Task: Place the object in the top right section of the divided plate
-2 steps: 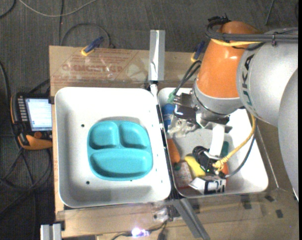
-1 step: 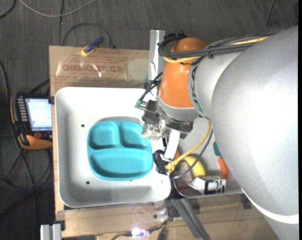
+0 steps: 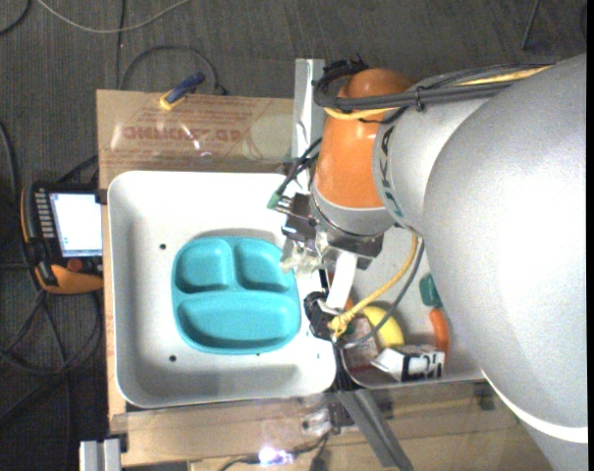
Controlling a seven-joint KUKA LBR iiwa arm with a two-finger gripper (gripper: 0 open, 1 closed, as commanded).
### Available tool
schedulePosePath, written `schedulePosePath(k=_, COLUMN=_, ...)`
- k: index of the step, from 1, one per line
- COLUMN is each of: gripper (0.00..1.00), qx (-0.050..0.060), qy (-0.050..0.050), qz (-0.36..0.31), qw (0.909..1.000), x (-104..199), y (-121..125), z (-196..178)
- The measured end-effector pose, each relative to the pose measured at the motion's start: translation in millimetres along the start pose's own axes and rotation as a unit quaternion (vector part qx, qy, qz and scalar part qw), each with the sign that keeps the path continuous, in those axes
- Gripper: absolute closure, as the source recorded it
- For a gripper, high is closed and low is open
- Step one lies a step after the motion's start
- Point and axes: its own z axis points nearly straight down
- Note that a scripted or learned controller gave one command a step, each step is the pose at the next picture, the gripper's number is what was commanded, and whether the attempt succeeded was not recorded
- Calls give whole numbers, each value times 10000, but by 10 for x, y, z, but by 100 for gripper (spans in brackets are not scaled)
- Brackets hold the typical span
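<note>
A teal divided plate [image 3: 210, 266] lies in the left white bin [image 3: 139, 224]. It has two small sections along its far side and one large section nearer the front. All three sections look bare. My gripper [image 3: 306, 256] hangs at the plate's right edge, beside the top right section, under the orange band of the wrist [image 3: 351, 165]. I cannot make out any object in the gripper. Much of the right bin is hidden by the arm.
In the right bin, below the arm, lie a yellow round fruit [image 3: 383, 324], an orange carrot-like piece [image 3: 438, 328], a small teal item [image 3: 428, 288] and a white and black box [image 3: 414, 364]. A handheld pendant [image 3: 66, 235] sits left of the bench.
</note>
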Motion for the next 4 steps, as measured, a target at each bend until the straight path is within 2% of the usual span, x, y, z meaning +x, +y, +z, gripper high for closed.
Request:
schedulePosePath(k=1, gripper=100, qx=-41, qy=81, qz=829, qw=9965, x=197, y=-494, z=1144)
schedulePosePath(k=2, gripper=100, qx=-38, qy=182, qz=3579, qw=9336, x=265, y=-460, z=1169)
schedulePosePath(k=3, gripper=100, qx=36, qy=17, qz=4309, qw=9024, x=309, y=435, z=1072)
schedulePosePath(k=4, gripper=100, qx=-8, qy=30, qz=3658, qw=9307, x=46, y=657, z=3)
